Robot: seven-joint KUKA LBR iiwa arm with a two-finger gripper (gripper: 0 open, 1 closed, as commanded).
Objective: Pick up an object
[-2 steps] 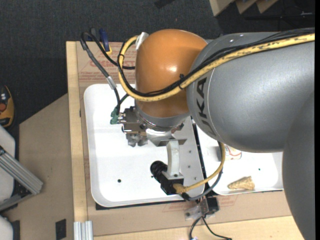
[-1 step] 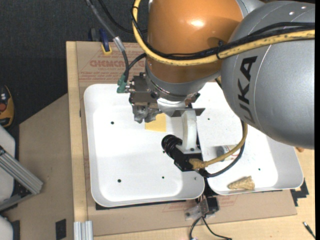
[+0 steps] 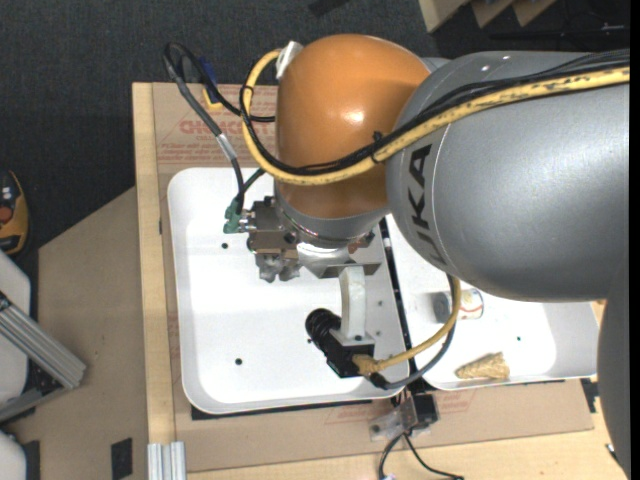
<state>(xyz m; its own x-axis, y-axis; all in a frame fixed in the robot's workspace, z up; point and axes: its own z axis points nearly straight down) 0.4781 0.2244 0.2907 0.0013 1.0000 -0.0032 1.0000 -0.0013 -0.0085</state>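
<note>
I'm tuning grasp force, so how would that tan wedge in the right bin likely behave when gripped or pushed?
The tan wedge looks rough and porous, like sponge or foam, so it is probably light and would squash under the fingers. It lies flat on the right bin floor, so a push would likely slide it, not roll it. Its tapered end may slip out.

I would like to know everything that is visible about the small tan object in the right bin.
The tan object is a small, roughly triangular wedge with an uneven, crumbly-looking surface, light brown to beige, perhaps sponge or foam, though the material is hard to tell. It lies flat on the floor of the right bin, close to that bin's near edge. It lies apart from the arm, and a yellow cable passes to its left without touching it. Its right end looks blunter than its left.
</note>
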